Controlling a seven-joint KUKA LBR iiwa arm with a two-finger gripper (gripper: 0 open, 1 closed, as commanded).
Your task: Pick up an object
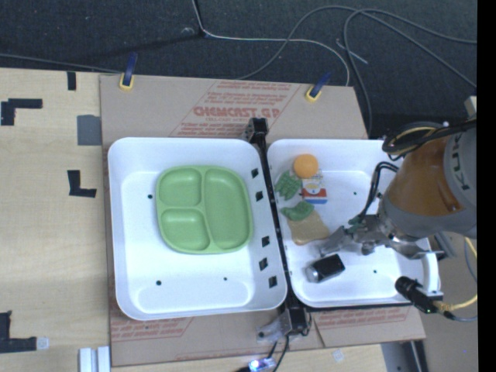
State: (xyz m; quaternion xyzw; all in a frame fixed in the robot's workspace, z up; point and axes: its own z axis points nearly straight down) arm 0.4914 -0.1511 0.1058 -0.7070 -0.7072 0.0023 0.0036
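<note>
1. Right bin [364,178] holds a cluster near its left wall: orange ball [306,164], small red-and-white figure [314,190], green leafy piece [290,187], tan wedge [309,228], and a black block [325,267] nearer the front.
2. Left bin [132,208] holds a green divided plate [205,209].
3. Gripper [341,241] sits low in the right bin, just beside the tan wedge and above the black block. Cannot tell how far it is open; nothing visibly between its tips.
4. Judgement: the black block looks stiff, light, boxy; take it across its short sides. The ball would likely roll away.
</note>
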